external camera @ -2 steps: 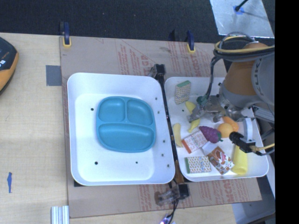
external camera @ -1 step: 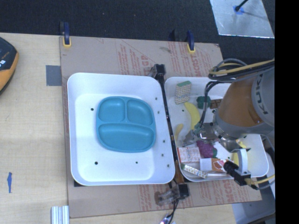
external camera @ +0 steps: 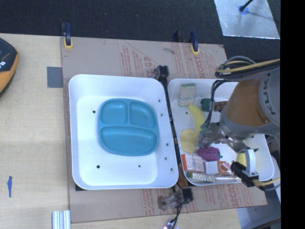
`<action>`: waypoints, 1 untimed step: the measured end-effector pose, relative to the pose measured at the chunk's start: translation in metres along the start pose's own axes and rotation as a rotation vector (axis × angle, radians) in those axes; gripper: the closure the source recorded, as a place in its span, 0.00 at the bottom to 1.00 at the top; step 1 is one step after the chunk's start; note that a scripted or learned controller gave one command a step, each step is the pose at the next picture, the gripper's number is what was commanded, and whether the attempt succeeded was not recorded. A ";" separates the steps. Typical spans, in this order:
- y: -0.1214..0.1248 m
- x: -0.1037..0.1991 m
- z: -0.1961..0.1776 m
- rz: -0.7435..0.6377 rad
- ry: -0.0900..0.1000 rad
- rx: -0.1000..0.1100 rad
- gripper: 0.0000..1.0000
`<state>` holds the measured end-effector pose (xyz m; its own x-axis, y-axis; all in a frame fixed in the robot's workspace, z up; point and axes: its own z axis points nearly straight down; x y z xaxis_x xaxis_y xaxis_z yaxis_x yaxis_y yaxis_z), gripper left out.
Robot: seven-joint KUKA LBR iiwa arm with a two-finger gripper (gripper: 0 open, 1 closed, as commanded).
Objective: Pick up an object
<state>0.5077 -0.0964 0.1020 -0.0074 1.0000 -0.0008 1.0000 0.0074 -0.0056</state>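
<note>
While arm hangs over right bin (external camera: 177, 90), gripper (external camera: 209, 138) (grip state unclear) above purple toy (external camera: 208, 152), blue tray (external camera: 127, 127) left.

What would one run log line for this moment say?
arm: over right bin | gripper: low, beside banana, above purple item | grasp: unconfirmed | left bin: blue tray

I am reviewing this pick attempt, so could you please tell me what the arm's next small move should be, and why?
Probably a short, straight descent. The pincer hangs low in the right bin, just above the purple toy and beside the yellow banana. Nothing can be seen held in it, so lowering onto the purple toy looks like the nearest pick, though the wrist hides the pincer's tips.
</note>
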 end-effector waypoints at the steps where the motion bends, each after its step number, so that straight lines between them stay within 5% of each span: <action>1: 0.000 0.000 0.000 0.000 0.000 0.000 0.00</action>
<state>0.5077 -0.0962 0.1016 -0.0073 1.0000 -0.0005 1.0000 0.0073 -0.0057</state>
